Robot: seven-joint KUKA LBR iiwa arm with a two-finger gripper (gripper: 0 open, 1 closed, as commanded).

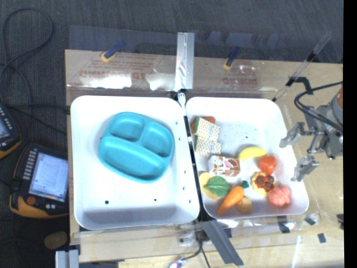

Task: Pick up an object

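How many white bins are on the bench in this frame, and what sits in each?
2. The left bin holds a blue divided tray. The right bin holds a pile of toy food, including a carrot and a banana.

- Two shallow white bins: left bin (83, 205), right bin (245, 108)
- One blue divided plate (135, 145)
- One toy carrot (230, 199)
- One yellow banana (252, 152)
- One red tomato (268, 163)
- One pink piece (279, 195)
- Two patterned boxes (207, 136)
- One green leafy piece (216, 186)
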